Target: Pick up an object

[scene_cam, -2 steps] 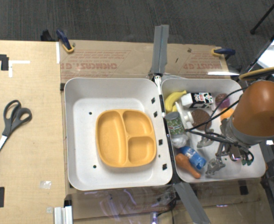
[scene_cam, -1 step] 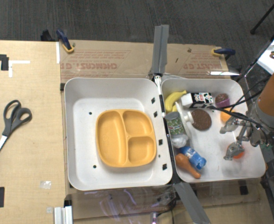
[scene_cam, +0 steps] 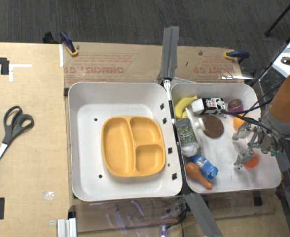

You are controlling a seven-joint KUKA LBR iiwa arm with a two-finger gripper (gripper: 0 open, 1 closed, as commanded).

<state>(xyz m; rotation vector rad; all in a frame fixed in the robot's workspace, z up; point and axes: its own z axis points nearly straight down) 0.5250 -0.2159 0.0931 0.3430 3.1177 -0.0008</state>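
My gripper [scene_cam: 237, 151] hangs low over the right part of the right bin [scene_cam: 263, 181], open, with bare bin floor showing between its fingers. A small red-orange ball [scene_cam: 252, 162] lies just beside the lower finger, touching or nearly touching it. An orange fruit [scene_cam: 239, 123] sits just above the upper finger. Further left lie a brown round patty [scene_cam: 213, 126], a yellow banana [scene_cam: 184, 104], a small black-and-white carton [scene_cam: 213, 103], a purple round piece [scene_cam: 235, 104], a green can [scene_cam: 185, 131], a blue bottle [scene_cam: 205, 166] and an orange carrot [scene_cam: 199, 176].
The left bin [scene_cam: 81, 147] holds a yellow divided plate [scene_cam: 133, 145]. Scissors [scene_cam: 9, 130] lie on the wooden bench at the far left. The arm's orange band [scene_cam: 287, 100] and dark cables [scene_cam: 248, 113] stand over the right bin's right edge.
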